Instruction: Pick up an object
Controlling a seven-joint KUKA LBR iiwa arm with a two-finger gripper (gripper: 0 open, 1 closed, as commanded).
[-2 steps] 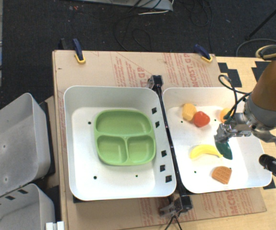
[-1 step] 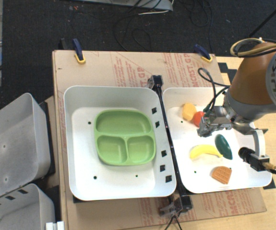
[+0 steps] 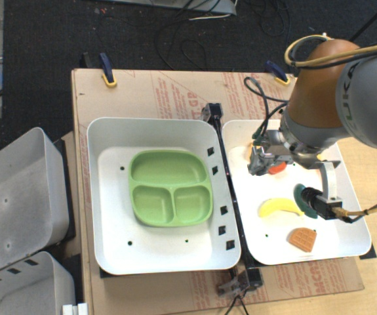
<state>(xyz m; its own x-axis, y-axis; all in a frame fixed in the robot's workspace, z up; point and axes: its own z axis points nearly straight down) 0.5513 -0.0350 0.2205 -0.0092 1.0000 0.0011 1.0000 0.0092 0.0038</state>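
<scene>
In the right bin point(image 3: 345, 245) lie a yellow banana point(image 3: 278, 207), a brown cookie-like piece point(image 3: 302, 239), a dark green object point(image 3: 308, 201) and a small red-orange object point(image 3: 277, 168). My gripper point(image 3: 261, 162) hangs low over the bin's upper left part, right beside the red-orange object, which is partly covered by the wrist. A yellowish bit point(image 3: 248, 151) shows just left of the gripper. No object is seen between the fingers.
The left bin point(image 3: 103, 176) holds a green divided tray point(image 3: 172, 188). Clamps point(image 3: 108, 71) grip the bench's far edge. Cables run from the wrist over the right bin. Two more white bins point(image 3: 18, 195) stand off the bench at the left.
</scene>
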